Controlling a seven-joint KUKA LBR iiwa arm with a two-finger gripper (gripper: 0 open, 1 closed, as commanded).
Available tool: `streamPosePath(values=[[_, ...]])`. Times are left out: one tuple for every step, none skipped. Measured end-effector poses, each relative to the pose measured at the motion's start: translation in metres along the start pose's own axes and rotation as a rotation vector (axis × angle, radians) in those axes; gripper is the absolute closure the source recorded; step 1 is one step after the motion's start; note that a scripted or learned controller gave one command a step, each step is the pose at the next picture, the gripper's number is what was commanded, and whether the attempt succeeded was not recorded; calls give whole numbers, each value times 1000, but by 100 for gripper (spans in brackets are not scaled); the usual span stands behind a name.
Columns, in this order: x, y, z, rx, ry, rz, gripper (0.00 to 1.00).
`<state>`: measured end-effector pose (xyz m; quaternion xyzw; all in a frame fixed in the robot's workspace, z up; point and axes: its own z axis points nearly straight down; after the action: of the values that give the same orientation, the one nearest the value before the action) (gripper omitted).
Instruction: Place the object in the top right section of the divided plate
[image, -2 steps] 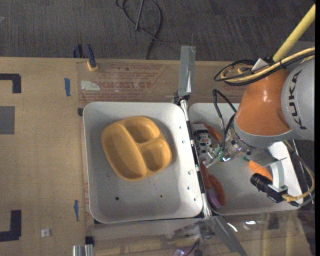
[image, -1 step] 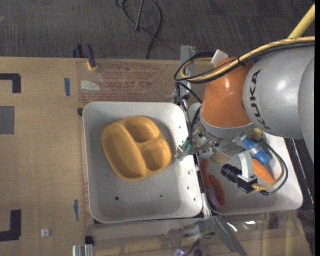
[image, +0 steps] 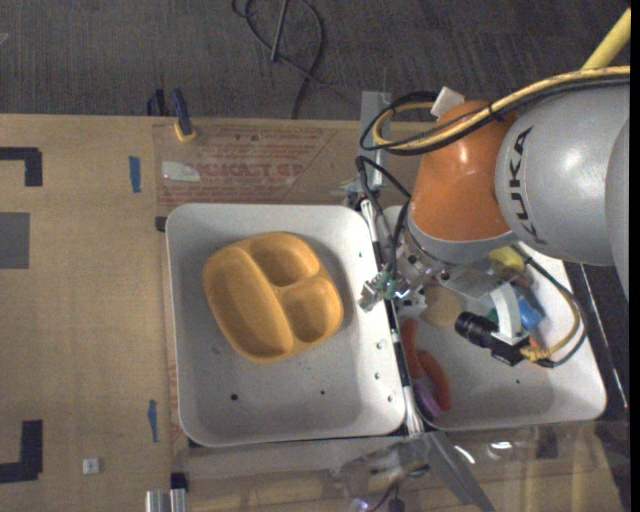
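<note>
The object (image: 432, 375), red-orange and partly hidden, lies in the right bin (image: 560, 400); the jaws' state is unclear.

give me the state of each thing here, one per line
divided plate: upright in the left bin, all sections bare
left bin: holds the plate
right bin: holds a red and purple object at its left edge
red and purple object: lying in the right bin, not gripped
arm: over the right bin

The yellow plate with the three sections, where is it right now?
The yellow divided plastic plate lies in the left white bin, near its upper middle, left of the grey and orange arm.
</note>
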<state>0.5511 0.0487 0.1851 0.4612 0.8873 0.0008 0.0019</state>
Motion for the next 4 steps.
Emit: streamPosePath(values=[[0,0,0,0,0,0,0],[0,1,-10,-4,-2,-1,100],[-46,-23,-10,-2,-2,-360,100],[0,-43,-11,1,3,-459,100]])
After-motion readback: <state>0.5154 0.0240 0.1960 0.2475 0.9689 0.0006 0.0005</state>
